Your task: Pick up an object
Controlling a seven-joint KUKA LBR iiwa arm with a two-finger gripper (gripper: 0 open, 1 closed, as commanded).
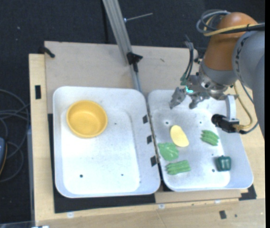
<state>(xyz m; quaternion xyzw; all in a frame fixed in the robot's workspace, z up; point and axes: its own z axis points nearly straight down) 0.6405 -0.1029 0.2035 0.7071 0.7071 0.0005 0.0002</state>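
Above the rear of the right bin (239, 172), the grey arm (248, 46) enters from the right side of the camera view, its orange band (226, 42) sitting just above the wrist. The wrist points downward and toward the bin divider, so that the gripper (186, 101) hangs over the bin's back left corner. Its two fingers (176, 99) are spread apart, with nothing between them. A black cable fitting (222, 122) lies just below the wrist, over the bin's right half.

Contents of the right bin: a pale yellow oval piece (179, 136) near the centre, the object nearest the gripper but clearly apart from it; a light green leafy piece (168, 151) just in front of and to the left of the oval; a ridged green piece (178, 167) in front of that; a small green ridged piece (209, 137) toward the right; and a dark green block (223, 163) near the front right corner.

Contents of the left bin (101, 184): a yellow bowl (87, 119), upright, in the rear left area.

A slanted metal rail (118, 27) runs from the top of the view down to the gap between the bins.
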